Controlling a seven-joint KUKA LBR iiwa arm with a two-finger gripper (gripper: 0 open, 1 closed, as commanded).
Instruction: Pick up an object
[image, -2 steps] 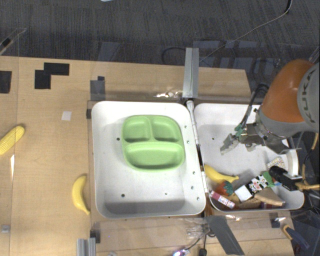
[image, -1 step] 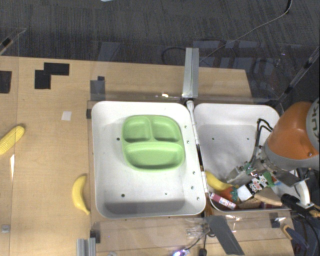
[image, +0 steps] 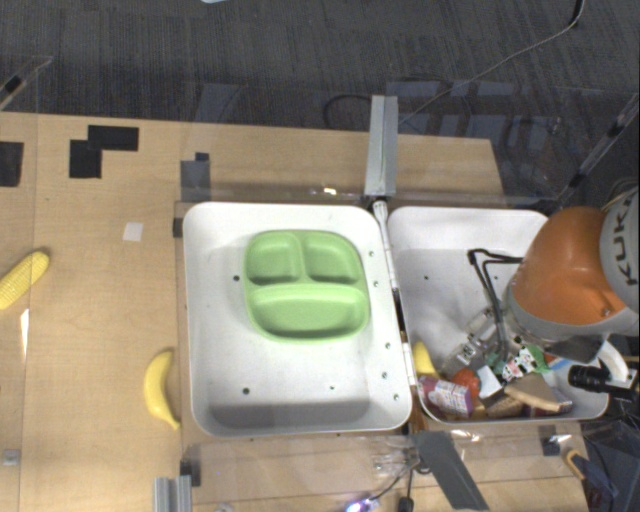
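The arm (image: 575, 270) reaches over the right bin (image: 440, 250), its orange band hanging above the bin's near right corner. Below it the end effector (image: 487, 345) sits low among a heap of small things piled along the bin's near edge: a red packet (image: 452, 393), a yellow piece (image: 424, 358) just beside the divider between the bins, and a brown slice (image: 535, 398) toward the right. Metal parts show around the tip, but whether it is spread or closed, and whether anything is caught in it, I cannot tell; the clutter and the wrist hide the tip.

The left bin (image: 210, 300) carries a green divided tray (image: 303, 283) near its middle. Outside the bins, on the worktop's left side, lie a banana (image: 160, 385) and an ear of corn (image: 22, 279) at the left edge.

The step in hand looks like the descent into the pile, the grasp itself. The next move calls for closing firmly on one item and lifting straight up, slowly enough that neighbours touching it are not dragged along. Because the items overlap, a slip or an empty lift seems a real risk.
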